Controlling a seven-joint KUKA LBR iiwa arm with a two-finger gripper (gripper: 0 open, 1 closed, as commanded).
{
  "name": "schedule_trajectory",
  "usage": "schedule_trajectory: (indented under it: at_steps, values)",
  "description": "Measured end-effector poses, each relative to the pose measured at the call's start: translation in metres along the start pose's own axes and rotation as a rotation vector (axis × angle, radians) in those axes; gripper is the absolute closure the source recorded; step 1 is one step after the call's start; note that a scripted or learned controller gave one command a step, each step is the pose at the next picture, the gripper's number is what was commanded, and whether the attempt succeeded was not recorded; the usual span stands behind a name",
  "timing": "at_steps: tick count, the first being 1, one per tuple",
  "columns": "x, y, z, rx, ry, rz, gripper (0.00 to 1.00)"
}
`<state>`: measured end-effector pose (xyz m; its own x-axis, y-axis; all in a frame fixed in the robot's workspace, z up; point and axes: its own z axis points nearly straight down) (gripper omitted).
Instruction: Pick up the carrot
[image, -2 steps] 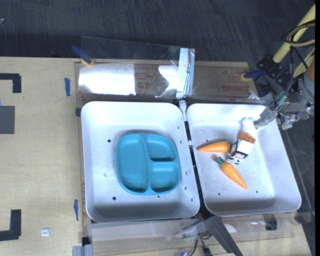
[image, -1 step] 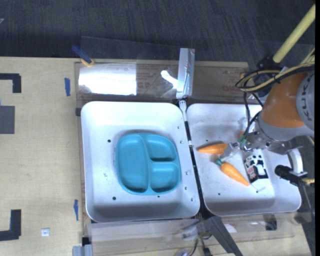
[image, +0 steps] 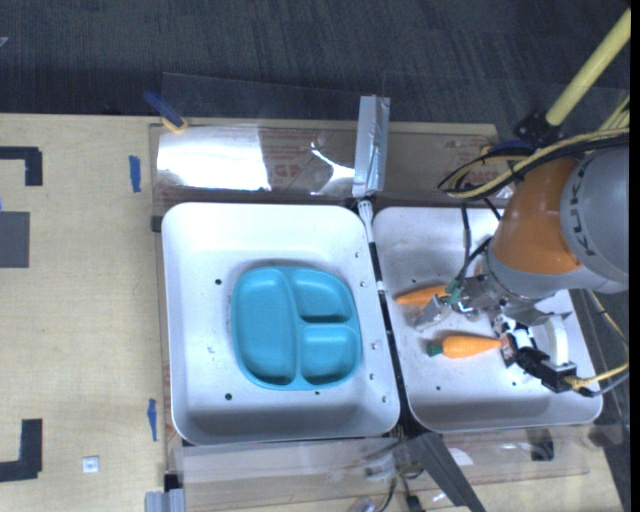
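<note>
Right bin: carrot lies flat near the front, green end pointing left; end effector just behind it, opening state cannot be told; second orange piece beside it; left bin holds teal divided tray.

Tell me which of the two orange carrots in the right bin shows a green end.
The lower carrot, lying crosswise nearer the bin's front edge, shows a green end at its left. The upper carrot, partly covered by the arm, shows none.
</note>
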<state>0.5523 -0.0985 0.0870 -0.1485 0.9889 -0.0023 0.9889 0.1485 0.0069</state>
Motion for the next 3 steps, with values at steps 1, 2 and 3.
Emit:
schedule_trajectory:
  at_steps: [1, 2, 3]
  values:
    - [-0.006, 0.050, 0.001, 0.000, 0.000, 0.052, 0.00]
    - [-0.014, 0.110, 0.003, 0.031, 0.007, 0.018, 0.00]
    - [-0.097, 0.104, -0.101, 0.000, -0.003, -0.283, 0.00]
